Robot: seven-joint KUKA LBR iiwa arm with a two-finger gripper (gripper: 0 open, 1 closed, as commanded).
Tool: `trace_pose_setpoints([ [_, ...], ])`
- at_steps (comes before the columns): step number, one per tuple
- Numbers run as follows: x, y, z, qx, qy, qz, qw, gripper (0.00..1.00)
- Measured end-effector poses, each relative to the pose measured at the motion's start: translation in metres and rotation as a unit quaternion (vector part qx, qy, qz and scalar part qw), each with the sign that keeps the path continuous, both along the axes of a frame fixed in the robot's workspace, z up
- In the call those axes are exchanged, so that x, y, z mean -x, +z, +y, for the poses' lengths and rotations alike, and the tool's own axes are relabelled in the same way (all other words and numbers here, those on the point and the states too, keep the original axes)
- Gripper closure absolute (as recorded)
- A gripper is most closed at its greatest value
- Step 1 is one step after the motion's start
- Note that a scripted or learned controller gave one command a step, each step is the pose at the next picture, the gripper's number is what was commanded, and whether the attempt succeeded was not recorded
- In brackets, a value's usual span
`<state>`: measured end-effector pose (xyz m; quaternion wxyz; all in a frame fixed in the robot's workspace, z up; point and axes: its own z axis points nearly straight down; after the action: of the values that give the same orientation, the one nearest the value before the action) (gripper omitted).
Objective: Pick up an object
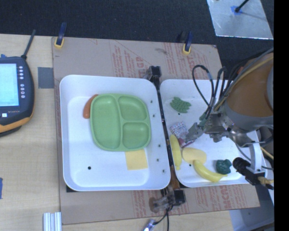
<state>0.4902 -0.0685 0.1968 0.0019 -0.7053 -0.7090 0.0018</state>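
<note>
So, working outward from the right bin [202,86], I see my arm [248,93] low over it, nothing lifted yet, the gripper [195,133] with a state I cannot tell hovering by a pink-printed wrapper [177,128] near that bin's left wall, above the bananas [207,173].

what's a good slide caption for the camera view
KUKA gripper low over the right bin beside bananas; green divided plate in the left bin.

teach pendant [7,97] at left, blue clamps [60,35] on cardboard sheet [111,57], grey tape patch [45,77]
</note>
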Motion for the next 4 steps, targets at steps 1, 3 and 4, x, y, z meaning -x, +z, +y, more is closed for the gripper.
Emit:
trace_pose_setpoints([
  [1,-0.130,-0.058,-0.044,-0.0001,-0.001,-0.001,1.0000,0.00],
  [3,0.011,-0.026,-0.136,0.0004,-0.001,-0.002,1.0000,0.00],
  [4,0.004,-0.106,-0.074,-0.0002,0.001,0.000,1.0000,0.00],
])
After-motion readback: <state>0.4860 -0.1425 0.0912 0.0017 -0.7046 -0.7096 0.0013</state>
